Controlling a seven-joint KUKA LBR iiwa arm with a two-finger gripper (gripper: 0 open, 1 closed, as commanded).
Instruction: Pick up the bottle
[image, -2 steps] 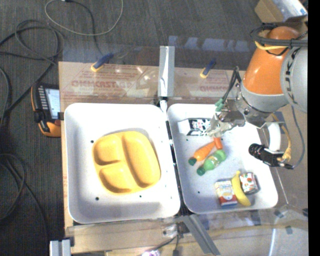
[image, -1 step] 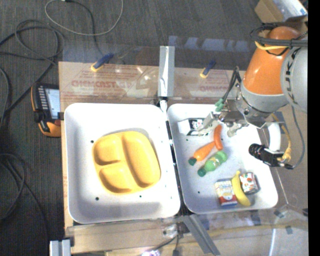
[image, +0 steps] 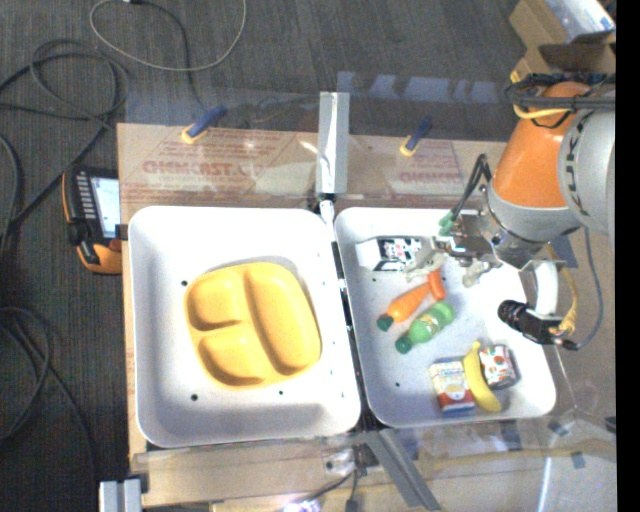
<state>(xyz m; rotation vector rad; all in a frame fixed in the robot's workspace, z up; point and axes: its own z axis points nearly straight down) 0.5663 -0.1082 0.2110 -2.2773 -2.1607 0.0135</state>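
Two bottles lie side by side in the middle of the right bin (image: 520, 405). One is an orange bottle (image: 412, 300) with a green cap pointing lower left. The other is a green bottle (image: 428, 326) with a dark green cap, just below the orange one. My gripper (image: 446, 258) hangs low over the bin's upper part, right above the orange bottle's upper right end. I see nothing held in it. The arm's grey wrist and orange band (image: 530, 170) rise to the right.
A black-and-white carton (image: 398, 252) lies left of the gripper. A juice box (image: 453, 386), a banana (image: 486, 384) and a red packet (image: 500, 366) sit at the bin's lower right. The left bin (image: 150, 300) holds a yellow divided plate (image: 255, 322).
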